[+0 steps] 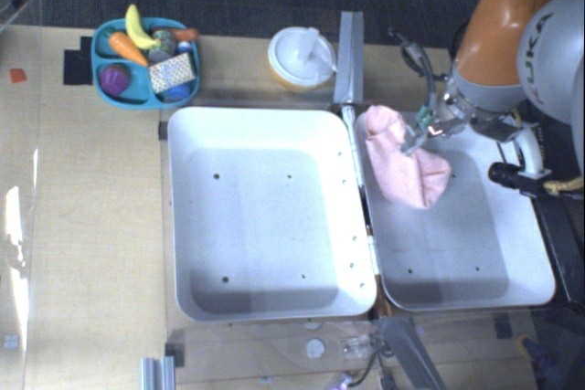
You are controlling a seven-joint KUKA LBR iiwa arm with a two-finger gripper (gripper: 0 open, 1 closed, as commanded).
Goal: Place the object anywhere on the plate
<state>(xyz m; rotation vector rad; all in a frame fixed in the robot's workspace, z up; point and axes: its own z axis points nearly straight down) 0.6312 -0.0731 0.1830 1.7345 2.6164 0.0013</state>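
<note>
1. Where the arm [526, 32] reaches in from the right, its gripper [422, 131] sits low over the upper part of the right bin [494, 260], right at the edge of a pink cloth [402, 162].
2. Whether the gripper is spread or closed cannot be told from this angle, nor whether any fold of the cloth lies between its tips.
3. One cloth is present: soft, crumpled, pale pink, bunched into a lumpy elongated heap that lies in the right bin's upper left area, close to the wall shared with the left bin [265, 215].
4. Two bins stand side by side, both shallow, white, smooth plastic with rounded corners and small dark dots on their floors.
5. One blue divided tray [102, 59] rests on the wooden bench [82, 224] beyond the left bin's far left corner; it holds a yellow banana shape, an orange carrot shape, a purple piece and a speckled block.
6. One round white plate with a yellow rim [302, 57] sits on the bench behind the bins, well apart from the cloth.
</note>
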